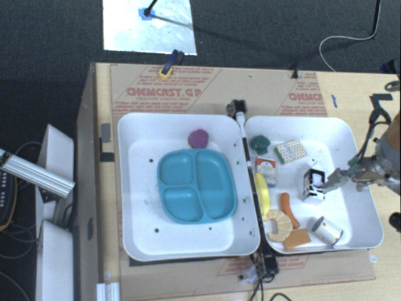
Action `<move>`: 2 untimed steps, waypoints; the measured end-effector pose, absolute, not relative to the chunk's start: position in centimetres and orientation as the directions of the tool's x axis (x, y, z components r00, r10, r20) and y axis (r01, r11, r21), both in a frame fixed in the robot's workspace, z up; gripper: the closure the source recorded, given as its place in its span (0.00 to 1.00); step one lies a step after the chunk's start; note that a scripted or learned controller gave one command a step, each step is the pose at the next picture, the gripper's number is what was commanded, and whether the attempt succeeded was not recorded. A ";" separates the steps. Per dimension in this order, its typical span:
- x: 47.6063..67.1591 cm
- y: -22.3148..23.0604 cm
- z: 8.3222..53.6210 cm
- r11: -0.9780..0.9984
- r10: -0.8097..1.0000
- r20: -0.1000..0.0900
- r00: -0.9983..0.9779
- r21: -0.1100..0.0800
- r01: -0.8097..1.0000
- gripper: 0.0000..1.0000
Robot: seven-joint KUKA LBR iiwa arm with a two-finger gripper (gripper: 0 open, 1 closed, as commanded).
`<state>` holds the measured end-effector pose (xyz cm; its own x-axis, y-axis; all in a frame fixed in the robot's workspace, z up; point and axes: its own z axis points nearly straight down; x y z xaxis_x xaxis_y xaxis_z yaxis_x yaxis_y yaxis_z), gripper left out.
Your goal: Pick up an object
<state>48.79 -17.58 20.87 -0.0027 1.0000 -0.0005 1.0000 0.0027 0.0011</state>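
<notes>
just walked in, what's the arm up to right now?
The arm reaches in from the right, its gripper low in the right bin, right at a small black-and-white object. Whether that object is actually gripped isn't clear. Around it lie a banana, an orange carrot-like piece and a silver can. The left bin holds a blue divided tray and a purple ball.

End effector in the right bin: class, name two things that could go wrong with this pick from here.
1. The end effector sits in the right bin at a small black-and-white object; if poorly centred, it may slip free.
2. A silver can and orange carrot lie nearby; a sweep could knock them.
</notes>
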 end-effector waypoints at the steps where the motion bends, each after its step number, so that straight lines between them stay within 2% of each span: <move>1: 50.1 -10.4 13.7 0.004 1.000 0.001 -0.004 -0.001 1.000 0.00; 2: 50.1 -11.0 10.6 0.002 1.000 -0.007 -0.002 0.021 1.000 0.00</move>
